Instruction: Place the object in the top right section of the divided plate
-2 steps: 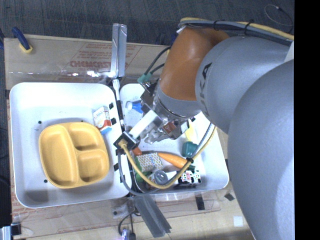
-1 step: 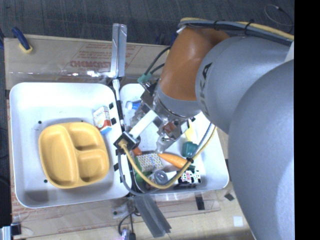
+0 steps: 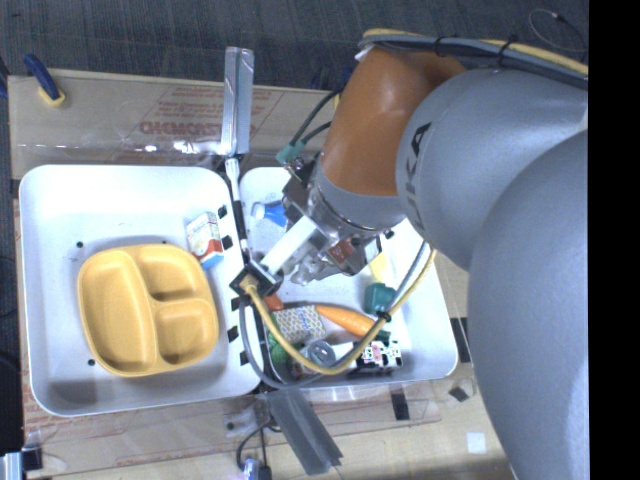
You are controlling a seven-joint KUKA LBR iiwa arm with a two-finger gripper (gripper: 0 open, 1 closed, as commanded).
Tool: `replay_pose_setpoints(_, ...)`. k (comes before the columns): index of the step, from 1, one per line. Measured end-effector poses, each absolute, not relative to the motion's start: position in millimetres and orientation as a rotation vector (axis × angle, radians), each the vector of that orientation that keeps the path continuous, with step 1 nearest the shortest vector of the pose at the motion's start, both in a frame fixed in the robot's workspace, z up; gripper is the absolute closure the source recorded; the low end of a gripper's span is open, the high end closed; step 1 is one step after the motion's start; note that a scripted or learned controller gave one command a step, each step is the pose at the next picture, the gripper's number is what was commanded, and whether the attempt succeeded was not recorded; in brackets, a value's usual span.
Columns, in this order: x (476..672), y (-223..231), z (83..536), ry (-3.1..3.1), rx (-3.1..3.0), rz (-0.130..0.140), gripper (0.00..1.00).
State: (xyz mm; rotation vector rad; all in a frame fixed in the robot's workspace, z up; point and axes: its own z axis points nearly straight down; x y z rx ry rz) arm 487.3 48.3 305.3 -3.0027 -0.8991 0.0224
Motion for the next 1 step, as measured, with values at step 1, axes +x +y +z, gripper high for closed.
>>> replay_pose_setpoints(1, 487.2, 48.5, 305.2, -0.900, -3.003, 0.023, 0.00)
